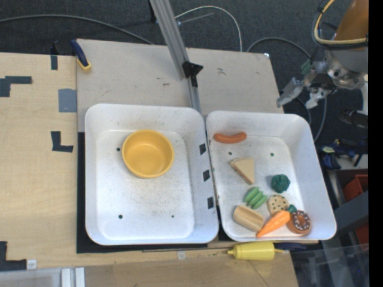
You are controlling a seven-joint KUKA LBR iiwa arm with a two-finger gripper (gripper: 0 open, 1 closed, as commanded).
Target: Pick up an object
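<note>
The right bin (308, 137) holds several toy foods: a sausage (230, 137) at the far end, a sandwich wedge (243, 170), a dark green broccoli (280, 182), a green pea pod (255, 197), a cookie (276, 204), a bread roll (248, 217), a carrot (273, 223) and a donut (298, 221). A yellow bowl (148, 153) sits in the left bin (94, 119). My gripper (299, 97) hangs beyond the right bin's far right corner, outside the bin. Its fingers are spread open, and nothing is between them.
A yellow mustard bottle (254, 252) lies on the bench just in front of the right bin. A grey metal pole (173, 31) slants down to the gap between the bins. Cables run across the dark floor behind the bench.
</note>
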